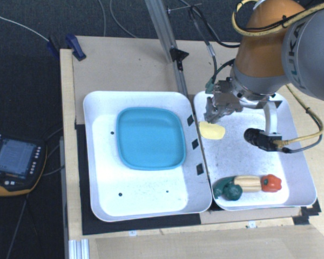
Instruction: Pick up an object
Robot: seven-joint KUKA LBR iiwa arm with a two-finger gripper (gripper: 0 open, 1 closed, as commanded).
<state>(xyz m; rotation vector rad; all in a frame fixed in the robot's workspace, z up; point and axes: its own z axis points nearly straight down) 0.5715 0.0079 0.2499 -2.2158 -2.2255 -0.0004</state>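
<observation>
My gripper (213, 115) hangs over the left part of the right bin (297, 166), directly above a pale yellow object (213, 131) that lies by the bin's left wall. Its tips sit just at the object's upper edge. Along the bin's near edge lies a row of toys: a dark green piece (228, 190), a tan cylinder (248, 183) and a red piece (271, 183). In the left bin (102, 188) sits a blue square plate (150, 138).
A black camera unit (259, 138) on a bracket hangs over the middle of the right bin. A metal pole (164, 31) slants up from between the bins. A handheld pendant (13, 161) lies off the bench at far left.
</observation>
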